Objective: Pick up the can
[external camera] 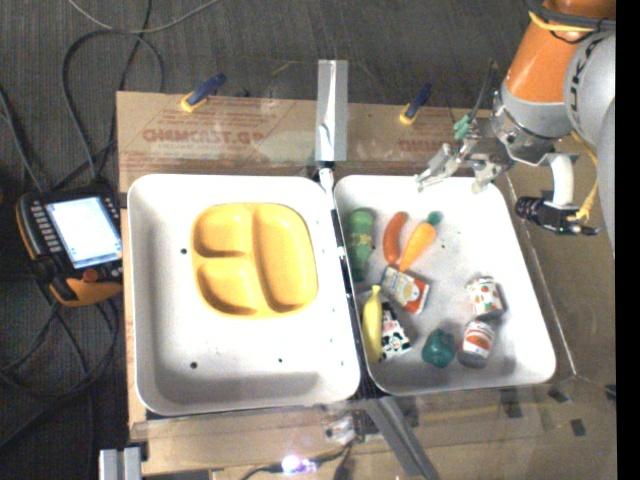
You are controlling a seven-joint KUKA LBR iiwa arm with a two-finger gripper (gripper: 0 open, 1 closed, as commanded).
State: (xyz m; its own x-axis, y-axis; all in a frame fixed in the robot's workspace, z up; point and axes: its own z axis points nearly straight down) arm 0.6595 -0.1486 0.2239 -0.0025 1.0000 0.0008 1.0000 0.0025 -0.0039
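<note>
Toward the right bin's [540, 313] front right corner, the can [478, 342] is lying beside a second small tin [484, 296]. I am hovering my gripper [458, 171], fingers spread wide and holding nothing, over that bin's back edge.

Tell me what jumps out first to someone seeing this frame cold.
The bright yellow divided tray sitting alone in the left bin grabs the eye first. Next is the cluster of toy food in the right bin: an orange carrot, a yellow banana and two small cans near the right wall. The arm's orange band stands out at top right, with the gripper above the right bin's far edge.
</note>
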